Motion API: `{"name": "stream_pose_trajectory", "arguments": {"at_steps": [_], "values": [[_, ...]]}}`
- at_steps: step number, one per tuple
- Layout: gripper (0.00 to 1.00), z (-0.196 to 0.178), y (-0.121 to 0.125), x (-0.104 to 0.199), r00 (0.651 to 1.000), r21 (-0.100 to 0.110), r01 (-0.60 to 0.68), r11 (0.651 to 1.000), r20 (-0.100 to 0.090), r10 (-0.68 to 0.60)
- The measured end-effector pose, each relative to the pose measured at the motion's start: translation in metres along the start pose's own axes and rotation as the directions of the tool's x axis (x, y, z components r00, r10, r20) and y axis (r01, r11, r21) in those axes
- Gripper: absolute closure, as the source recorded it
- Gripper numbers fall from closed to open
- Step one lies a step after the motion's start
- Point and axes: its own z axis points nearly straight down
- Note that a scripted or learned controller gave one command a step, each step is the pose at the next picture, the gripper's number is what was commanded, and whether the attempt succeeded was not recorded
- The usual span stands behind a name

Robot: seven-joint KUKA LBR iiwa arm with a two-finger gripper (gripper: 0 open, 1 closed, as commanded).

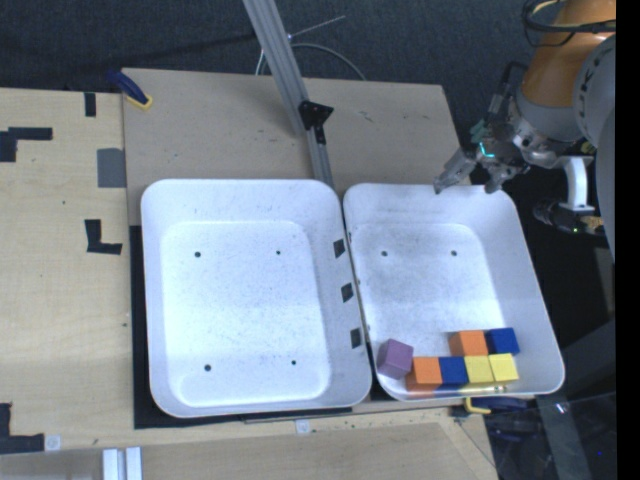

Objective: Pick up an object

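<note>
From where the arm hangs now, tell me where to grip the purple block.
Grip the purple block from above, across its left and right faces. It lies tilted, slightly apart from the orange block, so both faces look free. The gripper hangs over the right bin's far rim.

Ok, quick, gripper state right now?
Gripper: open, holding nothing, above the far rim of the right bin; blocks untouched at the near edge.
</note>
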Motion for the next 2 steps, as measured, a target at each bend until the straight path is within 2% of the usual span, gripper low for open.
{"name": "stream_pose_trajectory", "arguments": {"at_steps": [1, 2], "values": [[0.0, 0.064, 0.008, 0.018, 1.0, 0.006, 0.0, 1.0, -0.002, 0.0], [0.0, 0.107, 0.007, 0.044, 1.0, 0.014, -0.006, 1.0, 0.011, 0.006]]}}
